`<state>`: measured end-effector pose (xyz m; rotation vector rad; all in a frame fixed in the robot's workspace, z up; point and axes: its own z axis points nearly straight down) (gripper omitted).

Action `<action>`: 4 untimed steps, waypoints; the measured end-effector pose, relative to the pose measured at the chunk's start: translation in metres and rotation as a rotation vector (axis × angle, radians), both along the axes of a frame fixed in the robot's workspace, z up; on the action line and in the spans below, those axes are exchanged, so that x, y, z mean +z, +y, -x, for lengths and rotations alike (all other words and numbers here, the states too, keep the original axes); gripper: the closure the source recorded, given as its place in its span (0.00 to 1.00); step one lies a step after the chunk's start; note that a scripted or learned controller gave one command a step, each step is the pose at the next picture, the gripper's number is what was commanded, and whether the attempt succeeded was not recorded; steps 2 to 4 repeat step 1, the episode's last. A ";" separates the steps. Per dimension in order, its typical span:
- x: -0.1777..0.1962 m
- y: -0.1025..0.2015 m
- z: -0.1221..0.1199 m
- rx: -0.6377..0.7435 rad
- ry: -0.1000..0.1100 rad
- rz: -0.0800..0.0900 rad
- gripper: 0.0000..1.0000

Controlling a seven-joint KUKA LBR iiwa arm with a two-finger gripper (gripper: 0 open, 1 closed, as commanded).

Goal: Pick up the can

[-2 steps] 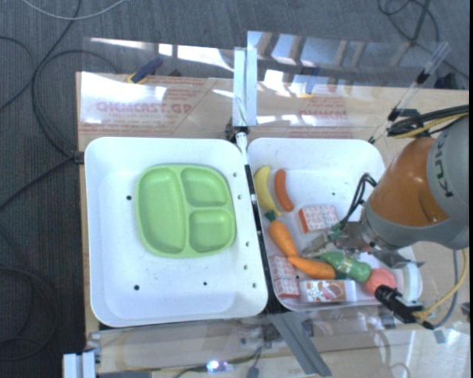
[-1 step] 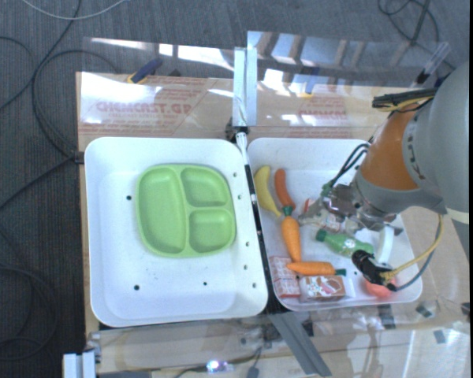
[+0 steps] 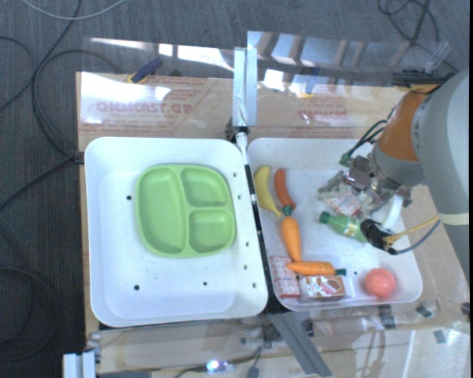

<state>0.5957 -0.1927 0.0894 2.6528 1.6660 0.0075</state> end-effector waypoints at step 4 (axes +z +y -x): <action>0.010 -0.001 0.001 0.001 0.003 0.004 1.00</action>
